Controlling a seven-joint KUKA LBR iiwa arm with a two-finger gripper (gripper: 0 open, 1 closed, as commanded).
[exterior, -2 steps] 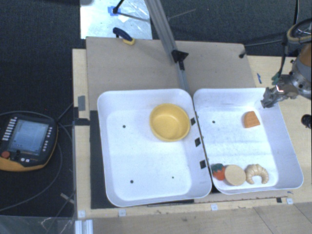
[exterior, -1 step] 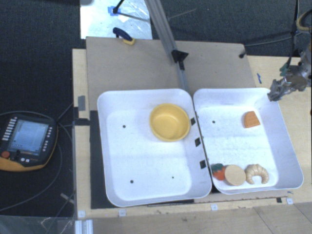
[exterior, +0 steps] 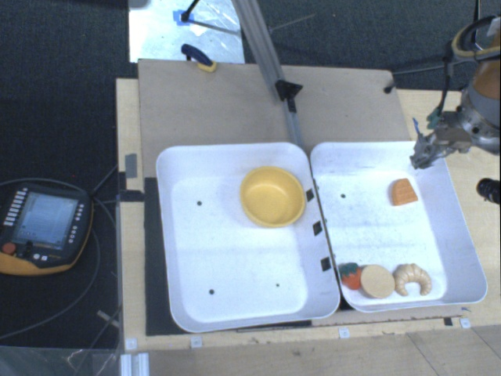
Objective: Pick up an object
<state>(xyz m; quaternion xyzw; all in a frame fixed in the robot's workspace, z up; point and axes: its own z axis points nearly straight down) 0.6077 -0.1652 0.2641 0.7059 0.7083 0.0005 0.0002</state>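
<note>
on the bench the right bin [exterior: 458,210] holds an orange wedge [exterior: 403,192], narrow end pointing away from the gripper [exterior: 421,160], whose grip i cannot tell, just above.

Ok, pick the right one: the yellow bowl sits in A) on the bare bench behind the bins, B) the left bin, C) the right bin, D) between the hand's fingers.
B: the yellow bowl rests in the left bin, near its back right corner, while the hand is over the far edge of the right bin.
</note>
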